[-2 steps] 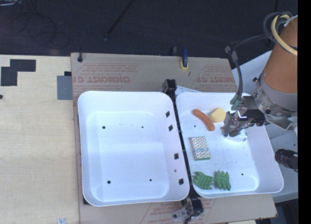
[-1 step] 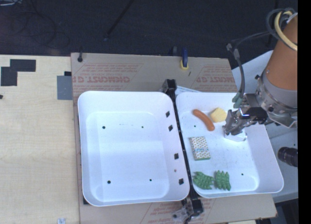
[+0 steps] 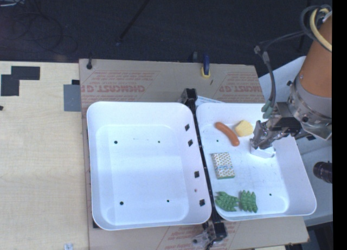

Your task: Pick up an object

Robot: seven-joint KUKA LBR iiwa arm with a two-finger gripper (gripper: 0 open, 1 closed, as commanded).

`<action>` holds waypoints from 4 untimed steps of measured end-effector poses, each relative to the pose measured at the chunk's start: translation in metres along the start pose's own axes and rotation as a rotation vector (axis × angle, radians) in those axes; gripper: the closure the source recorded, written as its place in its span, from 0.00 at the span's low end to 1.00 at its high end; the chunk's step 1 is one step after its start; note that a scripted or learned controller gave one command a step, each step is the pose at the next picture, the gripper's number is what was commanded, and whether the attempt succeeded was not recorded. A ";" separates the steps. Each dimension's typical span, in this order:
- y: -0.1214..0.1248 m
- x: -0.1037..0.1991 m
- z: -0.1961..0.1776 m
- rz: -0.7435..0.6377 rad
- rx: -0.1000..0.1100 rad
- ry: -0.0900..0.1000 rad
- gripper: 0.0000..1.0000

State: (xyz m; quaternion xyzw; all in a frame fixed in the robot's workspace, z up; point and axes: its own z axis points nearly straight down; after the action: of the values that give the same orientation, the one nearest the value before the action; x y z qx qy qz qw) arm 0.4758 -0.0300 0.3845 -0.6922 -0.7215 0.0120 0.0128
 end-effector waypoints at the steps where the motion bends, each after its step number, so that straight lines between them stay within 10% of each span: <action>1: 0.003 0.039 0.066 0.038 -0.025 0.000 1.00; 2: 0.001 -0.061 0.165 0.050 -0.024 -0.001 1.00; 3: 0.062 -0.049 0.107 0.039 -0.040 -0.002 1.00; 4: 0.061 0.047 0.080 0.031 -0.034 0.001 1.00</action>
State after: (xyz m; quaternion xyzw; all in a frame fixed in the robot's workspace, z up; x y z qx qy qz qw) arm 0.5316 0.0196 0.3029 -0.7036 -0.7106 -0.0005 0.0011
